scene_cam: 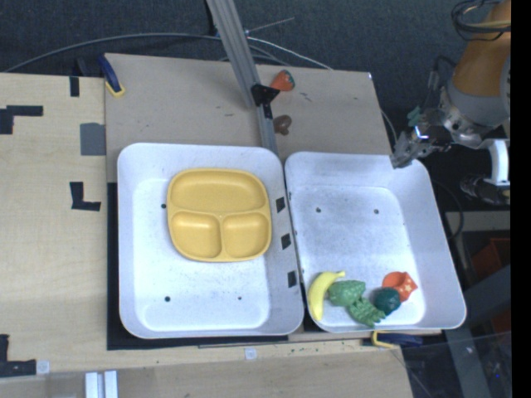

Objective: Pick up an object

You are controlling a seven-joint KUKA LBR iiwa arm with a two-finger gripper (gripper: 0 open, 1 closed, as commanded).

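In the right bin (357, 222), several small toys lie along the near edge: a yellow banana (319, 293), a green leafy piece (353, 298), a dark teal ball (386, 300) and an orange-red piece (401, 283). My gripper (405, 149) hangs at the far right corner of that bin, just over its rim, well away from the toys. Nothing shows between it and the bin.
The left bin (141, 255) holds a yellow three-compartment plate (220, 214). A grey metal pole (236, 48) slants across the bench behind the bins. Small orange and brown bits (283, 80) lie on the bench near the pole's base.
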